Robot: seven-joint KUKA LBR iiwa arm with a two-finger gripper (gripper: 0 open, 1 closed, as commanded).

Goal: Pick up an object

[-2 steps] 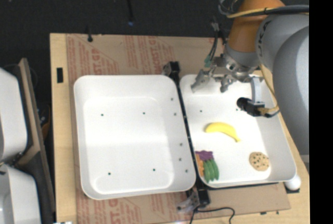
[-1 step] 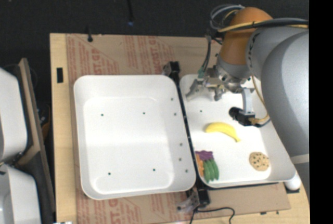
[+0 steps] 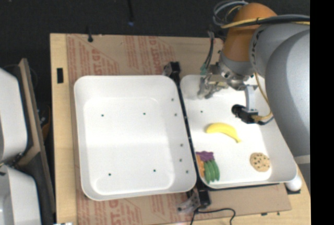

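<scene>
In the right bin (image 3: 271, 174) lie a yellow banana (image 3: 223, 130) near the middle, a round cookie (image 3: 259, 162) toward the front right, and a small bunch of purple, orange and green toy pieces (image 3: 207, 165) at the front left corner. My gripper (image 3: 207, 88) hangs over the far left part of the right bin, well behind the banana. Nothing shows between its fingers.
The left bin (image 3: 83, 114) sits beside the right one, a black clip (image 3: 172, 69) at their shared far corner. Both rest on a cardboard sheet (image 3: 120, 57). A dark cable fitting (image 3: 245, 113) hangs from the arm, just right of the banana.
</scene>
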